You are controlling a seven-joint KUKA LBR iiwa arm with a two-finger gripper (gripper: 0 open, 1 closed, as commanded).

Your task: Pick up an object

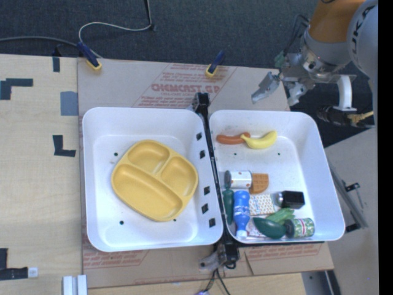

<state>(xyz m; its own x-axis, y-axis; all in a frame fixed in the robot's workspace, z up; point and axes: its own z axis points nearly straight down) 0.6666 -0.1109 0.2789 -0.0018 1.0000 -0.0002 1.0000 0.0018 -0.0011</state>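
Overhead slanted view of the desk [37,165], on which two shallow white bins sit side by side on a brown cardboard sheet [178,88]. The left white bin [98,128] holds a yellow plastic plate with three compartments [155,179], lying near its centre. The right white bin [307,134] holds the loose items: an orange sausage-shaped toy [231,138] touching a yellow plastic banana [261,140] near the upper wall; lower down, a small white and yellow box [241,179] beside a tan waffle-patterned piece [260,182]; a blue bottle with a white label [241,211]; a black block [293,198]; and, along the lower wall, a dark green rounded item [270,227] next to a green printed can [301,227] lying on its side. The grey arm with its orange band [334,17] enters at the upper right of the frame. Its pincer [268,88] hangs above the cardboard, just beyond the upper edge of the right bin, well apart from every item and carrying nothing; whether it is released or clenched cannot be told.
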